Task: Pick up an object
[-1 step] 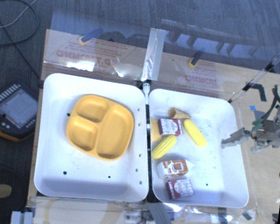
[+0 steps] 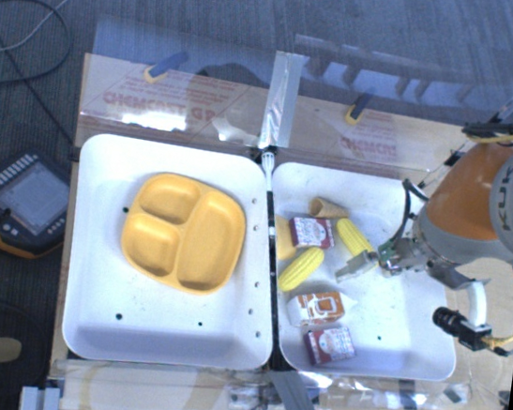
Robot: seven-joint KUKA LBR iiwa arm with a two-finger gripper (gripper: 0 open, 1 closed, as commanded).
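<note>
From above, two white bins sit side by side on the tabletop [image 2: 408, 140]. The left bin [image 2: 89, 318] carries a yellow divided plate [image 2: 184, 232], three compartments, lying flat. Over in the right bin [image 2: 407, 348], the toy food is clustered toward the left half: a yellow corn cob [image 2: 302, 267] lying at a slant, a second corn cob [image 2: 353, 236] just up and right of it, a red-and-white packet [image 2: 311, 232] between them, a tan cone-shaped piece [image 2: 327, 207] near the top, an orange-labelled packet [image 2: 320, 306] and a dark red packet [image 2: 330, 344] below. The grey arm with its orange band [image 2: 471, 196] reaches in from the right, and the hand [image 2: 354, 265] hangs low beside the upper corn cob, right of the slanted one. Whether it is spread or closed, I cannot tell; nothing is visibly gripped.
</note>
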